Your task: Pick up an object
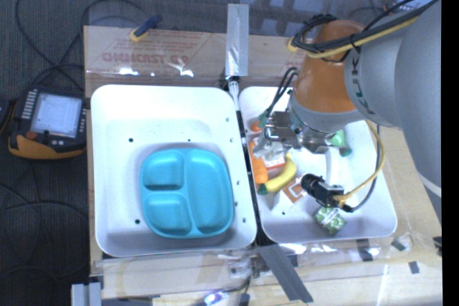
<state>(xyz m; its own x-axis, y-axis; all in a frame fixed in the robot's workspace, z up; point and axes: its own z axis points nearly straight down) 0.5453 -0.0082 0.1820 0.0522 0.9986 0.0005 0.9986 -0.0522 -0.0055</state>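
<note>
Arm (405,46): my grey arm enters from the right of the view, with its orange band (326,79) above the right bin.
Left bin (165,115): white and shallow, it bears one item.
Right bin (373,193): white and shallow, it touches the left bin along a shared rim. All the loose objects lie here, most of them crowded towards that rim.
Blue plate (188,190): a turquoise plate with rounded corners and three compartments. It lies flat in the lower half of the left bin.
Gripper (276,134): my gripper hangs low over the upper left part of the right bin, above the cluster of objects. The wrist hides my jaws, so I cannot tell whether they are open or closed, and I see nothing held.
Banana (281,177): yellow and curved, with a greenish tip at its lower left end. It lies flat, just below my gripper.
Green block (330,219): small and mottled green, it sits near the bin's lower right corner, well apart from the banana.
Orange piece (259,168): short and bright orange, it lies against the rim next to the left bin, just beside the banana.
Green bit (345,149): a small plain green item to the right of my gripper. It is partly hidden, so I cannot tell its shape.
</note>
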